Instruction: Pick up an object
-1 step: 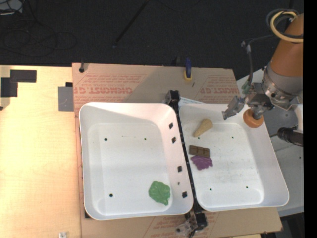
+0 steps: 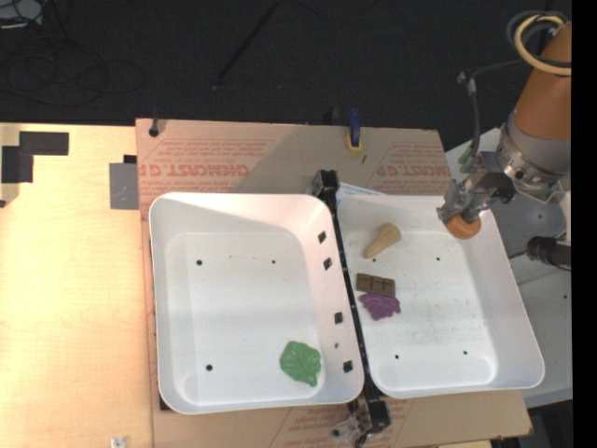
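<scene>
My gripper (image 2: pixel 463 209) hangs over the far right corner of the right bin (image 2: pixel 508 343). A small orange round object (image 2: pixel 464 225) sits between its fingertips, and the fingers are shut on it, lifted above the bin floor. On that floor lie a tan cone-shaped piece (image 2: pixel 381 241), a brown chocolate bar (image 2: pixel 376 286) and a purple lump (image 2: pixel 380 305), all near the bin's left side. A green lump (image 2: pixel 300 362) rests in the left bin (image 2: pixel 177 250) near its front right corner.
A black hinge strip (image 2: pixel 338 278) runs between the two bins. Cardboard (image 2: pixel 233 157) lies under the bins, and a wooden bench top (image 2: pixel 65 287) spreads to the left. A blue clamp (image 2: pixel 354 129) stands at the cardboard's far edge.
</scene>
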Available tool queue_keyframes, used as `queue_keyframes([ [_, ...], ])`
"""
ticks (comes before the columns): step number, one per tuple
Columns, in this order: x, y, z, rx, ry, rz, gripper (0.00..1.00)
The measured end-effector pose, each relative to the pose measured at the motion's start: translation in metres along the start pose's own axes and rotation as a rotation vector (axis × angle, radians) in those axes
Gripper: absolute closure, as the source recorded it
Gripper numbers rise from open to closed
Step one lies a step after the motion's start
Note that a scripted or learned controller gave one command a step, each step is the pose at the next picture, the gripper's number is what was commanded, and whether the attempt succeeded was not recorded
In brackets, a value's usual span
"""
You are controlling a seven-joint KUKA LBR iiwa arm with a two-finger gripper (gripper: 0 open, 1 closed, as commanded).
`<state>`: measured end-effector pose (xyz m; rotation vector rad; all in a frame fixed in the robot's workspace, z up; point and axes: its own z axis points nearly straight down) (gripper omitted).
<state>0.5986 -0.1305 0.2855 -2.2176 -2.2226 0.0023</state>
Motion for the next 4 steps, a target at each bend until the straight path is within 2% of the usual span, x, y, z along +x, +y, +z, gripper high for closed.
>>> queue_keyframes([
  [1,0.047,-0.054,0.019,0.006,0.003,-0.001,1.0],
  [2,0.088,-0.075,0.064,0.008,0.002,-0.001,1.0],
  [3,0.15,-0.019,0.041,-0.004,0.001,-0.005,1.0],
  [4,0.203,-0.024,0.094,0.007,0.001,-0.002,1.0],
])
